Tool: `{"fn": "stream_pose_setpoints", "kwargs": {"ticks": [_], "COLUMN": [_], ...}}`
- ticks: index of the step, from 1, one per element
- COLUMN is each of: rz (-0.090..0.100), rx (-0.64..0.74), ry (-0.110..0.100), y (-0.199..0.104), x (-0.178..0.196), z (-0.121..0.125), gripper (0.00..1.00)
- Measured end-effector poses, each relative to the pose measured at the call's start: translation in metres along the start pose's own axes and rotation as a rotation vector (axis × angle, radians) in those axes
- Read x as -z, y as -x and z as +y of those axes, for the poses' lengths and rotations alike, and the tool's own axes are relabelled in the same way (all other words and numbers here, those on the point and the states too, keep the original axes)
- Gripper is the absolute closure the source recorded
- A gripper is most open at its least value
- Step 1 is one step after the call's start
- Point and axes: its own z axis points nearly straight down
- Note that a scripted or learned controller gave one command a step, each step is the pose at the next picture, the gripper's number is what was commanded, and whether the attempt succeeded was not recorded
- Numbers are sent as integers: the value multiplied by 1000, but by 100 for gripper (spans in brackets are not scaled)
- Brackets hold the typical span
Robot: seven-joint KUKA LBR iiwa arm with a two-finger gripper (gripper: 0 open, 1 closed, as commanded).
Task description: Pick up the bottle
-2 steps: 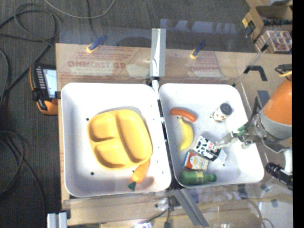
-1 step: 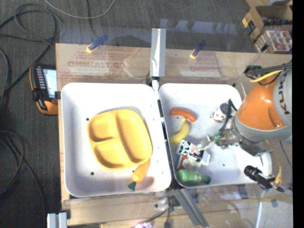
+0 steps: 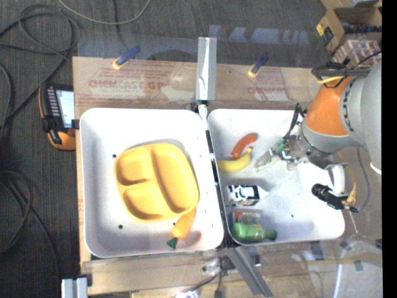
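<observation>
The bottle is green and lies on its side near the front wall of the right bin, close to the bin's left corner. My gripper hangs over the middle of the same bin, pointing left, just right of the banana. It is well behind the bottle and apart from it. Nothing shows in the gripper.
A yellow banana and a red sausage-shaped toy lie at the back left of the right bin. A black-and-white packet sits between them and the bottle. The left bin bears a yellow divided tray and an orange carrot.
</observation>
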Motion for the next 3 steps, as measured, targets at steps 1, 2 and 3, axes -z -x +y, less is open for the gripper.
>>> {"fn": "stream_pose_setpoints", "kwargs": {"ticks": [1,2,3], "rz": [5,5,3], "rx": [-118,-115,-265], "ry": [-13,9,-14], "y": [-93,-84,-138], "x": [93,33,93], "z": [-67,-78,-87], "gripper": [0,0,0]}}
